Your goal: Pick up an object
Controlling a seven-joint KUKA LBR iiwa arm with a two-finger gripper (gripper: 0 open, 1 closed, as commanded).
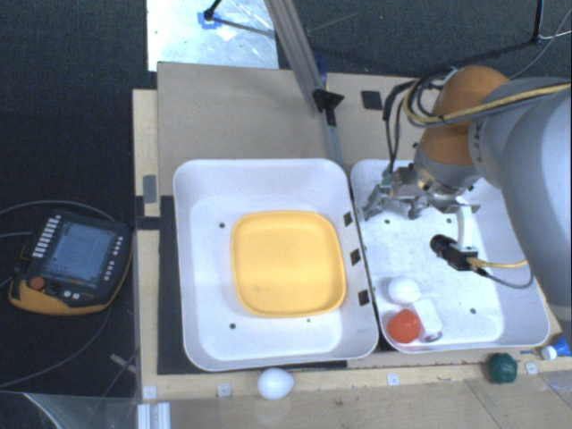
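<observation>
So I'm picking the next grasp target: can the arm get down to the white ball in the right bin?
Probably yes. The white ball lies uncovered in the right bin, with only an orange ball beside it, and the gripper hangs over that same bin.

Robotics lab (teach pendant [69, 264], cabled arm [527, 141])

- Two bins are set side by side on the bench [241, 114]: the left bin [201, 195] and the right bin [527, 315].
- A square plate [288, 262] is laid in the middle of the left bin.
- An egg-shaped object [403, 289], a round ball [404, 326] and a small cylinder [426, 317] are clustered at the right bin's near edge.
- The gripper [391, 202] is positioned over the right bin's far left part.
- Another egg [275, 383] is found on the bench before the left bin.
- A handheld pendant [71, 259] is placed left of the bench.
</observation>
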